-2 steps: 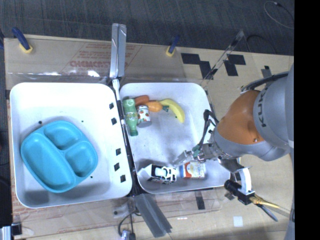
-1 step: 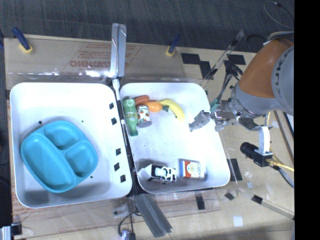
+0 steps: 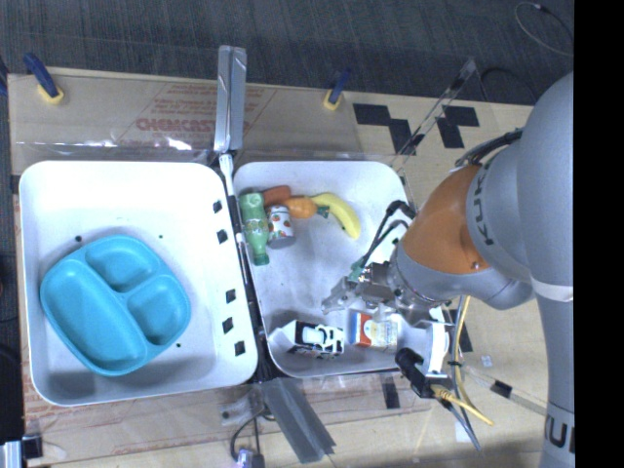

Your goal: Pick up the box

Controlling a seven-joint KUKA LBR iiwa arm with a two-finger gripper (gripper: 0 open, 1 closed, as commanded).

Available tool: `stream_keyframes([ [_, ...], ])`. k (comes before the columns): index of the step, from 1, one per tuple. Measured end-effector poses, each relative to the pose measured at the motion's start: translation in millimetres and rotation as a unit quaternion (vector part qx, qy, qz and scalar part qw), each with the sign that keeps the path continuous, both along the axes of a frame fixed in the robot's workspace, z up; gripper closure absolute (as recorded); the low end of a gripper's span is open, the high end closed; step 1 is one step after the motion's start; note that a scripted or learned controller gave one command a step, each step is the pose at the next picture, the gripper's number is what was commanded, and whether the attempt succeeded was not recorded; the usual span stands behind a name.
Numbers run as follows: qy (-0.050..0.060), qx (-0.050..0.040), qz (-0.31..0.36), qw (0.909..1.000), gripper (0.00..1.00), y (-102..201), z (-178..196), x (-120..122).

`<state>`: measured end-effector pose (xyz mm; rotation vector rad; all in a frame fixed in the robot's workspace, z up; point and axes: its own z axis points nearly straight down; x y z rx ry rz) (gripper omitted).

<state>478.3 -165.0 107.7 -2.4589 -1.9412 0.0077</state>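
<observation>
A small red, white and blue box (image 3: 376,332) lies near the front wall of the right bin (image 3: 292,271). My gripper (image 3: 366,298) hangs right above the box's far edge, reaching in from the right under the orange wrist band. The gripper body covers the top of the box, so contact between them is unclear. A black and white carton (image 3: 320,337) lies just left of the box, close to it.
At the back of the right bin lie a green bottle (image 3: 255,227), a small can (image 3: 280,225), an orange carrot (image 3: 297,206) and a banana (image 3: 339,213). The left bin (image 3: 58,188) holds a blue divided plate (image 3: 112,303).
</observation>
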Motion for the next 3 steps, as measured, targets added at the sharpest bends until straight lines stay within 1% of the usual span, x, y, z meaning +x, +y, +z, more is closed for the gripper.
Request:
stream_keyframes([
  [1,-0.002,-0.0007,-0.005,1.0,0.0,-33,-18,-2],
  [2,-0.002,-0.0004,-0.006,1.0,0.0,-33,-18,-2],
  [3,-0.001,-0.0005,-0.025,0.9997,0.0,36,82,-2],
])
